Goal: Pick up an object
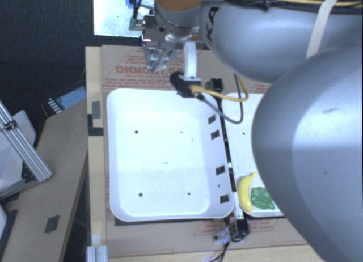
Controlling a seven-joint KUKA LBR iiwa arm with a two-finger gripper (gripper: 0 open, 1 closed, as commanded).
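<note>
Gripper [159, 58] at upper centre of the frame, hung nose-down from the orange-banded wrist, over the cardboard [127, 67] just beyond the top rim of the left bin [113, 142]. Probably parked there on purpose: high and clear of both bins, with the trays open to the camera before a descent. Spread or pressed together: cannot tell, too blurred and too small against the print on the cardboard. Nothing visibly pinched.

Arm [306, 142] across the whole right side of the frame, close to the lens, hiding most of the right bin [247, 133]. Cable [218, 97] looped from below the wrist down over the strip between the bins, slack, likely for free wrist travel.

Candidates for picking: banana [245, 193] at lower centre-right, in the bottom left corner of the right bin, lying lengthwise just beside the dividing wall, touching or nearly touching a green thing [262, 198] on its right. Green thing partly cut off by the arm; shape unclear. Likely lodged in that corner by the shallow wall.

Relative to the gripper: banana well apart, far down the frame and somewhat to the right, in the other bin, near the opposite rim. Not under the gripper, not near it. By this showing, task hardly begun: needs a long move down-frame and right, then a drop beside the wall, with little room on the wall side of the banana for a clean grip.
</note>
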